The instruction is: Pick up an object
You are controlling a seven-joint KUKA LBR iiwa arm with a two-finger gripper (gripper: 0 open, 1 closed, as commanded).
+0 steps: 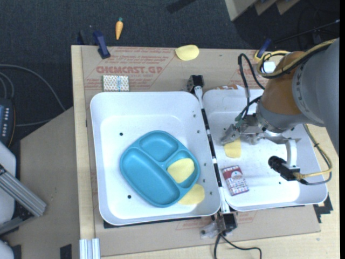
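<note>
In the camera view, we are looking down on the grey arm with its orange band reaching in from the right over the right-hand shallow white bin (302,198). Its two-finger gripper (233,135) is hanging low near that bin's left wall, just above a small pale yellow soft-looking piece (233,149). The dark fingers are standing slightly apart, and nothing is lying between them, so we are judging the piece to be ungrasped.

A small red and white flat packet (235,179) is lying nearer the front of the same bin, apart from the yellow piece. In the left-hand white bin (108,117) a blue divided plastic plate (151,171) is carrying a yellow rounded piece (181,169), with another yellow piece (193,195) tucked at the plate's edge.

What we are worrying about: the fingers seem to be sitting a little behind the pale yellow piece rather than straddling it, so closing here could nip only its edge or push it towards the bin wall. The piece is lying close to the divider between the bins, which is leaving little room for one finger on that side. It also looks flat, so the fingers may be sliding over it.
</note>
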